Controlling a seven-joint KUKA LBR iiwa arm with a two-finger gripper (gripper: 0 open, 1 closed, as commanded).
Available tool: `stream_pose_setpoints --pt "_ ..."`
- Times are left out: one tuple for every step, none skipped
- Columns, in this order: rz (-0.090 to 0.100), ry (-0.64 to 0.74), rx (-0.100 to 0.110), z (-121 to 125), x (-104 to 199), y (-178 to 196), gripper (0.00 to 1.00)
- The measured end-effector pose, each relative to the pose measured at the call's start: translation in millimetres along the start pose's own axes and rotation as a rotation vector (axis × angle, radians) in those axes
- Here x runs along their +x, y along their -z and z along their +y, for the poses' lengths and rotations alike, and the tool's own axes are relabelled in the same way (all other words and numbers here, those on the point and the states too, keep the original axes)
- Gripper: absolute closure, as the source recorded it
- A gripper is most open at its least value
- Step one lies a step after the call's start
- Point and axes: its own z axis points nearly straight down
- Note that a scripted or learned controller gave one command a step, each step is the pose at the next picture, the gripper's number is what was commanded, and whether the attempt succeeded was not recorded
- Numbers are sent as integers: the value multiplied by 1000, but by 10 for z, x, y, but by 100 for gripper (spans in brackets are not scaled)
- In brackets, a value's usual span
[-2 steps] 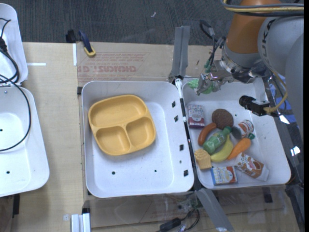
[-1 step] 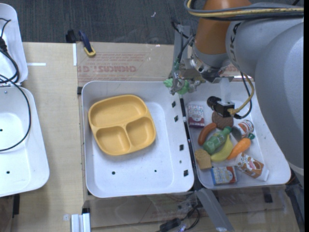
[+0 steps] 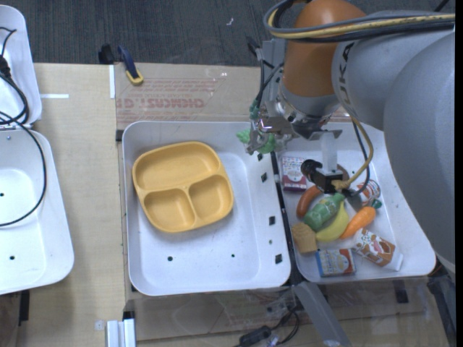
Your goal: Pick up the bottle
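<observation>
Wooden bench point(image 3: 72, 114), dark carpet point(image 3: 166, 13) behind, two white bins point(image 3: 195, 266), claw point(image 3: 262, 137) gripping something green, unclear what

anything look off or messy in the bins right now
Nothing is spilled or broken. The right bin is crowded: a carrot, a green and yellow fruit, small cartons and other items lie jumbled and touching. The yellow divided plate sits skewed in the left bin. The hand hovers at the divider between the bins.
</observation>
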Motion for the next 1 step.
stream_pose_setpoints --pt "-1 -1 2 1 -14 80 100"
